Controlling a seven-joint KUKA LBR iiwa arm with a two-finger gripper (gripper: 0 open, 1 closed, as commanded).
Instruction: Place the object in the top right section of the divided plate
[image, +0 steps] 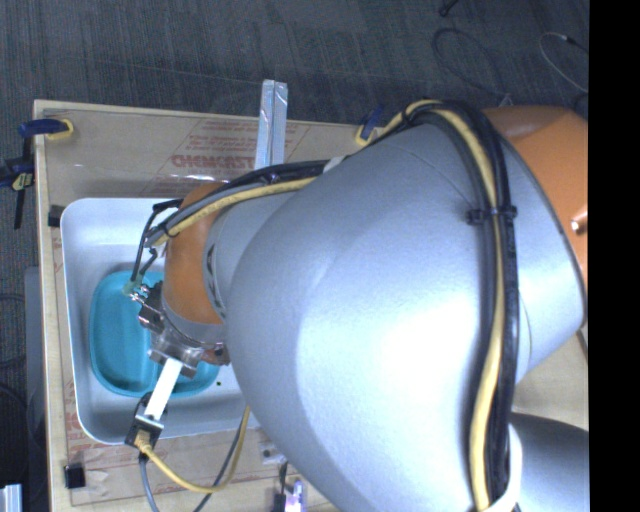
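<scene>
A blue divided plate lies in the left white bin. The grey arm with its orange band reaches over the plate from the right and covers most of it. The wrist hangs above the plate's right part. The gripper itself is hidden under the wrist, and the object to be placed cannot be made out.
A metal post stands behind the bin at the back of the wooden bench. Yellow and black cables trail off the wrist toward the bench's front edge. Blue clamps sit at the bench's far left corner.
</scene>
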